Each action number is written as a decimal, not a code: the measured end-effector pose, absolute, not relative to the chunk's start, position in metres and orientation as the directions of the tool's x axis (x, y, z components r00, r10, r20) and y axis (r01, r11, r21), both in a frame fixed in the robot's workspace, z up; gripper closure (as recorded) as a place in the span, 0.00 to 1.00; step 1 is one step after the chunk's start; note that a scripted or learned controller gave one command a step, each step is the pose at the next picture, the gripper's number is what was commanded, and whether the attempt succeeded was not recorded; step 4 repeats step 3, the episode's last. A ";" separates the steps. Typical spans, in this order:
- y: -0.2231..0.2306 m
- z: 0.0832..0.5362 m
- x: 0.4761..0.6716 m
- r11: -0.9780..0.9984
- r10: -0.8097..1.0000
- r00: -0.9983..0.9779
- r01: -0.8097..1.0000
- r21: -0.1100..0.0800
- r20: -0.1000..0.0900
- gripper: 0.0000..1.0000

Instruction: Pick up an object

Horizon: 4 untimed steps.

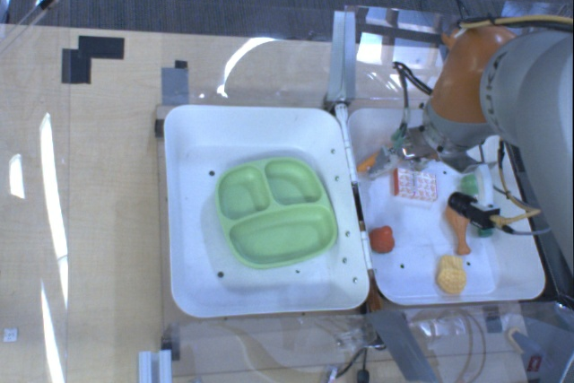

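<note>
Gripper near right bin left edge

One fixed camera looks down aslant (from above) on both bins.

Pale green divided plate in the white left bin. In the white right bin: red ball, yellow bumpy lump, white card with red squares. Grey arm with orange band, upper right.
</note>
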State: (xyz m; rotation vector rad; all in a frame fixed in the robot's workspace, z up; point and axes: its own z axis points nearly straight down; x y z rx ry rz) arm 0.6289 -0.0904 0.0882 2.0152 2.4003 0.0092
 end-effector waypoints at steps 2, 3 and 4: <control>-0.111 0.101 0.574 0.208 0.978 -0.208 0.978 0.018 -0.004 1.00; -0.070 0.187 0.614 0.254 0.967 -0.254 0.967 0.009 -0.003 1.00; -0.070 0.187 0.614 0.254 0.967 -0.254 0.967 0.009 -0.003 1.00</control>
